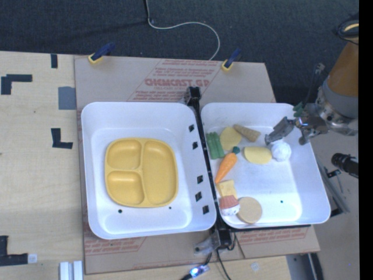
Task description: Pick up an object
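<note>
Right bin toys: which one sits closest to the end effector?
The small white ball, just below the end effector at the bin's upper right. The yellow oval piece lies beside it, farther left; the carrot and the rest are farther still.

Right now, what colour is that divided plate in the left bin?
Yellow: the divided plate shows plainly in the camera view.

A robotics lab or test bench, seen from above. Two shallow white bins [87,156] sit side by side on a cardboard sheet [175,80] held by blue and yellow clamps [102,52]. A grey and orange robot arm [344,80] reaches in from the right. Black tape marks [17,81] dot the wooden benchtop [35,174], and a thin cable [180,23] trails over what looks like dark carpet [70,10]
</note>
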You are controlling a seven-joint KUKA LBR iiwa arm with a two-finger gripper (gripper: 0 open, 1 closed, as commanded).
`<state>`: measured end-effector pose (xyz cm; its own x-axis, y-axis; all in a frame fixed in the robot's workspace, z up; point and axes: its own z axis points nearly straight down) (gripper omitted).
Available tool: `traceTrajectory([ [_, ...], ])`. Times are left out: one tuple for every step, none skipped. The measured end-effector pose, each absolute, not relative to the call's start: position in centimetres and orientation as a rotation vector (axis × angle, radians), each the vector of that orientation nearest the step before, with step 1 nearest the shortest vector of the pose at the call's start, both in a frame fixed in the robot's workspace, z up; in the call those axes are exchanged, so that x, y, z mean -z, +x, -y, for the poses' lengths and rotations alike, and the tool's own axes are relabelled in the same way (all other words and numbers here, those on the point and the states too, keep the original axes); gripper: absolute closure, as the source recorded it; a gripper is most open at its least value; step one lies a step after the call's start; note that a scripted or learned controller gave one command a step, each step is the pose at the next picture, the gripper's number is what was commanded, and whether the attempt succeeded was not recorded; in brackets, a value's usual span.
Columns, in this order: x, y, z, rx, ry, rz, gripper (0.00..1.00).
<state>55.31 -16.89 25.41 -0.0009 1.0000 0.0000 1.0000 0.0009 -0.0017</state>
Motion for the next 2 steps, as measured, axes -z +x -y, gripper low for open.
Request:
traceTrajectory([
  [-41.8,48.3,12.3,0.015,-2.222,2.236,0.0],
  [-18.1,48.0,4.4,-0.018,-2.204,2.214,0.0],
])
